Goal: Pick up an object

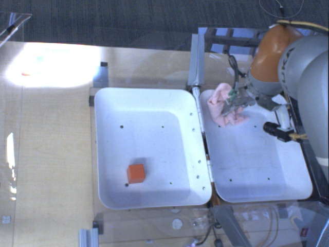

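A crumpled pink cloth [222,107] lies in the far left corner of the right bin [262,189]. My gripper [235,100] is down on the cloth's right side, touching or pressing into it, and the cloth bunches around its tip. The grey arm with its orange band [270,55] reaches in from the upper right and hides the bin's far right corner. An orange cube [136,173] sits alone on the floor of the left bin [144,112], near its front left.
A metal divider [201,138] runs between the two bins. A black cable piece [277,130] hangs off the arm over the right bin. Bare wooden bench [46,153] stretches out to the left.
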### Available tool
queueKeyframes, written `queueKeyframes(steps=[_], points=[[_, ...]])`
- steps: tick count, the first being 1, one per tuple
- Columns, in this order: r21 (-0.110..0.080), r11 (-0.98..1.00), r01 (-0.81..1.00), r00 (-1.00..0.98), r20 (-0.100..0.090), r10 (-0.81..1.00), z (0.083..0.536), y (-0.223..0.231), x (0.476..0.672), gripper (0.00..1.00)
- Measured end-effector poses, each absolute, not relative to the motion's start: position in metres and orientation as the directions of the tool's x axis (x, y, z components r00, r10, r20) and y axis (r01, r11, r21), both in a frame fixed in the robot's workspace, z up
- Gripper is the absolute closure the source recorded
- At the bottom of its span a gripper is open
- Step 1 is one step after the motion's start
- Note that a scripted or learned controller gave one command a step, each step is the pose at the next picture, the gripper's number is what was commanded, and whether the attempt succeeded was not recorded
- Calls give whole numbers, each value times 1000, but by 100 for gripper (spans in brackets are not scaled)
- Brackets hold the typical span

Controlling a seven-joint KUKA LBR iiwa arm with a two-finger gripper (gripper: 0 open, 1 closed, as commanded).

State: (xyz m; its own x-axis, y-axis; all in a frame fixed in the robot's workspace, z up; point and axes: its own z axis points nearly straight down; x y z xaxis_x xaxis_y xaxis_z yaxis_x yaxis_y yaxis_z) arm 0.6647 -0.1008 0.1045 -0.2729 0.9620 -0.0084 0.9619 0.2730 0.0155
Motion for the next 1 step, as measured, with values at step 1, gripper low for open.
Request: queueKeyframes(steps=[1], points=[[15,274,962,-273,-8,962,104,-100,665,0]])
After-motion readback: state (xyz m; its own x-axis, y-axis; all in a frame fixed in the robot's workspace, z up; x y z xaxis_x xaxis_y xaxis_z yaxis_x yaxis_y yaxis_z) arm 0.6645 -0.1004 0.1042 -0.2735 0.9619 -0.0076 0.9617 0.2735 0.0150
